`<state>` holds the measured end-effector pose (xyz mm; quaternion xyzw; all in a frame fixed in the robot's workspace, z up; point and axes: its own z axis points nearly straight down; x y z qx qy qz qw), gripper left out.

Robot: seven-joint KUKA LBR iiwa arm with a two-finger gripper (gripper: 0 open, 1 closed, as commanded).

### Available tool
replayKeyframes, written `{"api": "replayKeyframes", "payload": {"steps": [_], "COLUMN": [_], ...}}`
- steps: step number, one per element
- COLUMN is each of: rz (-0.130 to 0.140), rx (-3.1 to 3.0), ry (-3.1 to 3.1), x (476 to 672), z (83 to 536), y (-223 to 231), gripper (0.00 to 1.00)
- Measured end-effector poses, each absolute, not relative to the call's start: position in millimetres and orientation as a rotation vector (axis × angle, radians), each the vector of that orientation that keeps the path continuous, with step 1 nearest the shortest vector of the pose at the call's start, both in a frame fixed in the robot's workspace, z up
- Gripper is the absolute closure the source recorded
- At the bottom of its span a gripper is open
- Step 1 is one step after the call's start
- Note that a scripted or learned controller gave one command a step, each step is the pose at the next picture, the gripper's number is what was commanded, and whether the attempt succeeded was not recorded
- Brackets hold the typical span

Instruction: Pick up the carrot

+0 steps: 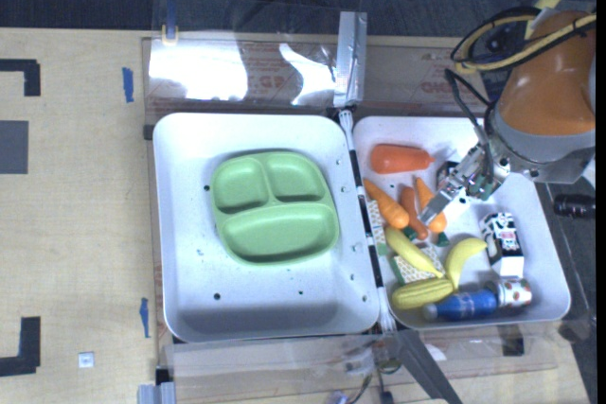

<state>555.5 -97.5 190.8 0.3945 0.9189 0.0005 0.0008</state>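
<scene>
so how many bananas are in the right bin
2. One banana lies slantwise in the middle of the right bin, left of the other banana, which curves beside it. More could be hidden under the pile or the gripper.

Bright, even overhead light; strong glare on the clear plastic sheet [248, 61]; slightly soft, grainy focus throughout.

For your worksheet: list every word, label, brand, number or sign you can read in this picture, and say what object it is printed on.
No text can be read.
Red print on the brown board behind the bins: too blurred to read.
Black-and-white carton in the right bin: pattern, no legible words.
Blue bottle: label too small to read.
</scene>
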Motion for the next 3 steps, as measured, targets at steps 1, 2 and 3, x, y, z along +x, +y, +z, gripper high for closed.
{"api": "replayKeyframes", "payload": {"steps": [1, 2, 3], "rz": [0.002, 0.001, 0.002], "rx": [0.993, 1.275, 1.068], "ry": [2.974, 2.864, 2.952], "x": [581.3, 601.8, 564.3], "z": [97, 145, 116], "y": [-114, -170, -105], "gripper": [0.00, 0.00, 0.00]}}
